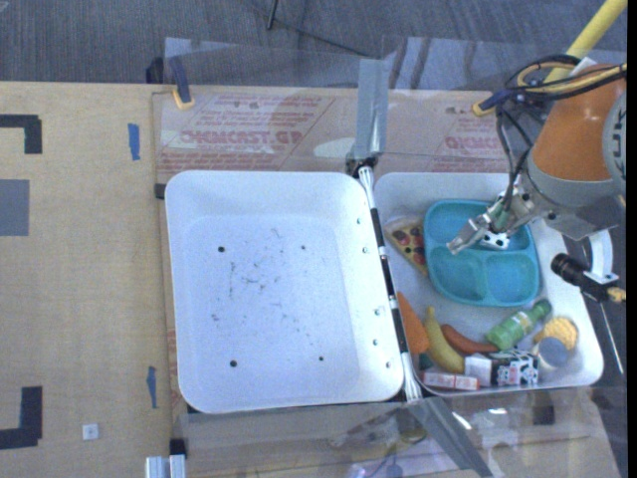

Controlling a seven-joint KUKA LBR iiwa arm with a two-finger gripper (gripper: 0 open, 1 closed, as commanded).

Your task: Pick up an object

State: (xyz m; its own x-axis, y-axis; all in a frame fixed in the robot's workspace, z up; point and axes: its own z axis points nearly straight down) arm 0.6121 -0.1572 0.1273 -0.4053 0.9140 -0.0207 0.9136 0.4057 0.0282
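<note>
Plate (493, 272) lies directly beneath end effector (481, 232).

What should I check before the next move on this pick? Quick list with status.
1. Gripper over a target: ok, it hangs above the blue divided tray in the right bin.
2. Nothing between the jaws yet: ok, none visible.
3. Jaw opening: cannot tell, too small and blurred.
4. Alternative targets reachable: ok, banana, green bottle and carrot lie along the bin's near edge.
5. Clutter risk: not ok, those items are packed close together.
6. Left bin as drop spot: ok, no objects in it.
</note>
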